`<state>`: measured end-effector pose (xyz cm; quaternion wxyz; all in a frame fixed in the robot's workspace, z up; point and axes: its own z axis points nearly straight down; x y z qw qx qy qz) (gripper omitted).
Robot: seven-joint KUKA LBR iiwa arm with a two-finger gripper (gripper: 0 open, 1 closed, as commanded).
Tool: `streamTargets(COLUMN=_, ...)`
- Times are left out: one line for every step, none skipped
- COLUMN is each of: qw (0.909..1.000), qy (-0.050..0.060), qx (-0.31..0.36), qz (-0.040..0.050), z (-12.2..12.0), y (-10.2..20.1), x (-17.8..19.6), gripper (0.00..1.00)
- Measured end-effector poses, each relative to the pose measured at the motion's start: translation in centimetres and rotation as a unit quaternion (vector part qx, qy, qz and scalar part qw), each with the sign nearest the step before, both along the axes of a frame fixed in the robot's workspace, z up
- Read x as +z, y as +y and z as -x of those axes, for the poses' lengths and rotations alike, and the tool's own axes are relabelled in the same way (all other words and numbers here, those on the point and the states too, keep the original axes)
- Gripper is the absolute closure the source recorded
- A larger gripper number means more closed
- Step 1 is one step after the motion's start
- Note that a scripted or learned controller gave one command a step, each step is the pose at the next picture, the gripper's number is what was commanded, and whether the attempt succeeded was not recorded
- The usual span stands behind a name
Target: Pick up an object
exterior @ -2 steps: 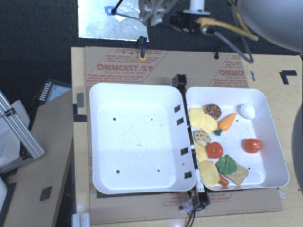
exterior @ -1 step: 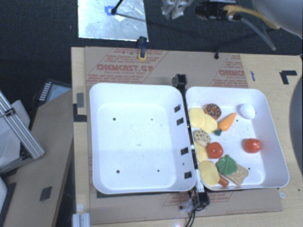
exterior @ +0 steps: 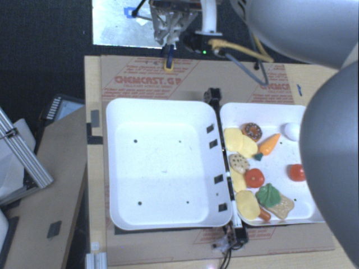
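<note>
Along the right bin's (exterior: 263,112) left edge sit toy foods, the carrot (exterior: 270,144) nearest its middle: light, rigid, slick plastic, best pinched across the orange body; gripper (exterior: 168,38) above the surface's far edge, grip state unclear.

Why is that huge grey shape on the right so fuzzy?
In the camera view, the grey robot arm sits close to the lens, so it blurs, while the shallow white right bin and its toy foods stay sharp; glare whitens the metal plate at top.
</note>
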<state>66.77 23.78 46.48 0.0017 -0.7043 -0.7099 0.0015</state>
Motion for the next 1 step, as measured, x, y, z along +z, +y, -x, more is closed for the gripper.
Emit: streamTargets(qw=1.0, qy=-0.007, qx=-0.001, qz=-0.0023, z=4.22, y=-0.31, x=7.64, gripper=1.0)
